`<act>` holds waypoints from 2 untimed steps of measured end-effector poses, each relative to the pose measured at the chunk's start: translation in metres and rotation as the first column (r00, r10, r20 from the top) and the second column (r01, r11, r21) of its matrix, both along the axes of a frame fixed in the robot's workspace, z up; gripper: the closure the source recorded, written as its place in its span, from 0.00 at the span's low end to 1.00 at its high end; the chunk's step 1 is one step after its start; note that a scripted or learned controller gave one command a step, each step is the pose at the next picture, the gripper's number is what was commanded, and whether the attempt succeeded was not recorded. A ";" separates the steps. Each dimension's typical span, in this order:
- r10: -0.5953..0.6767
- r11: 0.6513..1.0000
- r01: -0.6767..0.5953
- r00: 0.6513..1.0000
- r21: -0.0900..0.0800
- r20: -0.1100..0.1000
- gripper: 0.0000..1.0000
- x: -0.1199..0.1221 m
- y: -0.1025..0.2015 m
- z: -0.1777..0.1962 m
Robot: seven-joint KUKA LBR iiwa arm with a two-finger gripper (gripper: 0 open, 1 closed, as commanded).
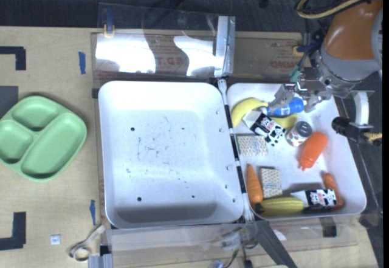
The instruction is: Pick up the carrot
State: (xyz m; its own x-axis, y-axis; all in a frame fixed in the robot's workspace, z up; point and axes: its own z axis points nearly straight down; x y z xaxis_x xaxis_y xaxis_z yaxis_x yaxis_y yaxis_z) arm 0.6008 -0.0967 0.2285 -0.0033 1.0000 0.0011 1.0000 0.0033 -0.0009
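Observation:
A fat orange carrot (312, 150) lies in the right bin (355, 200), right of its middle. A slimmer orange carrot-like piece (254, 183) lies along that bin's left wall. My gripper (293, 98) hangs over the back of the right bin, above a blue item (294, 107) and beside the banana (245, 109). It is up and to the left of the fat carrot, clearly apart from it. The wrist hides how the gripper meets the blue item.
The right bin also holds a black-and-white patterned pack (268, 129), a small can (299, 133), cracker packs (251, 145), a corn cob (281, 205) and a dark box (321, 198). The left bin (115, 93) is beside it. A green divided plate (39, 137) sits far left.

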 end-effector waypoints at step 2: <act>0.000 1.000 0.000 1.000 0.000 0.000 0.00 0.000 0.000 0.000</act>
